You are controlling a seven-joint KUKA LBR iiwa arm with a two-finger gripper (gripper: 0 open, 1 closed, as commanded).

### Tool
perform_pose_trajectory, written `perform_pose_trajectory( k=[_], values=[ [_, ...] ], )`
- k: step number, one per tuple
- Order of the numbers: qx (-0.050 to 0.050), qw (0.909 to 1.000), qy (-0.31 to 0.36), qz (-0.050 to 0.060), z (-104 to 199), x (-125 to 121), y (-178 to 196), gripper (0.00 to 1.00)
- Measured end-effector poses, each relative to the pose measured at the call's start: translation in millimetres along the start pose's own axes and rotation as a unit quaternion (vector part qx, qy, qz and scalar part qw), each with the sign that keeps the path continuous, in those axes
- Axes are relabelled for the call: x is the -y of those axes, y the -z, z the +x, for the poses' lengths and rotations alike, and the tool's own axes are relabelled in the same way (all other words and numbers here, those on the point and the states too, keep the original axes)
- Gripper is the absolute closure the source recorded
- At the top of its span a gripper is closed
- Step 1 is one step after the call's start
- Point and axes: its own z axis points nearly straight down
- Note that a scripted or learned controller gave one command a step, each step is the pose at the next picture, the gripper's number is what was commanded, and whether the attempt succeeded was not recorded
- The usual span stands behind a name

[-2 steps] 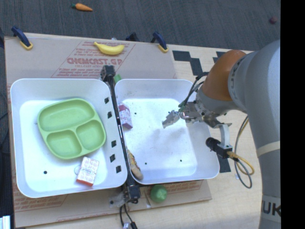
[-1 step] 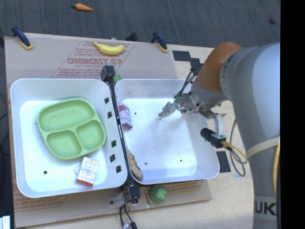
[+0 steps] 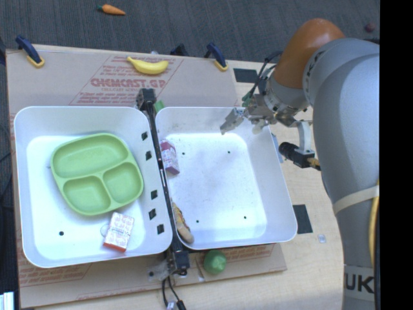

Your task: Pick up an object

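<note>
Clearly nothing is picked yet: the gripper (image 3: pixel 233 120) hovers over the right bin's (image 3: pixel 274 173) far rim, its state impossible to tell. The packet (image 3: pixel 169 157) and pastry (image 3: pixel 181 225) lie untouched along that bin's left wall.

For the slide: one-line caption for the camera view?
Gripper poised at the right bin's back rim; green tray sits in the left bin.

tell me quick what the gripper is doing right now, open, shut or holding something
Gripper: over the back rim of the right bin; nothing seen in it, and open or shut cannot be told.
</note>
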Motion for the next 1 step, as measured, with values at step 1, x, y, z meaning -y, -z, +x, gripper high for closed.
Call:
perform_pose_trajectory(
  k=[1],
  values=[
    [0.000, 1.0000, -0.001, 0.001, 0.2, 56.7, 48.8, 0.00]
  ],
)
